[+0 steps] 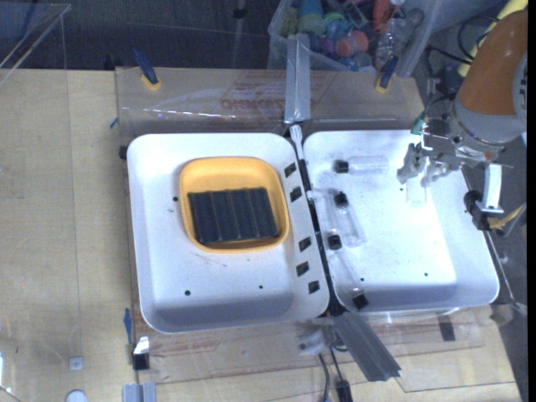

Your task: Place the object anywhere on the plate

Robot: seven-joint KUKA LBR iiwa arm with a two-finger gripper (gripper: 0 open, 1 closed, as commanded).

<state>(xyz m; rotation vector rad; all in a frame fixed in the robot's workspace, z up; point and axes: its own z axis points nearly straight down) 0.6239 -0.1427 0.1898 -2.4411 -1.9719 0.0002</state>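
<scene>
A yellow plate [231, 169] with rounded corners sits in the left bin [159, 275]. A black ridged rectangular object [234, 214] lies flat on the plate and covers most of its middle. My gripper [418, 171] hangs over the upper right part of the right bin [419, 266], far from the plate, with the orange-banded arm [494, 65] behind it. I see nothing in the gripper.
Two clear plastic pieces with black caps lie in the right bin, one near the back [358, 166] and one along the left side [344, 221]. A divider with black clips [303, 224] separates the bins. A box of colourful toys [352, 15] stands behind.
</scene>
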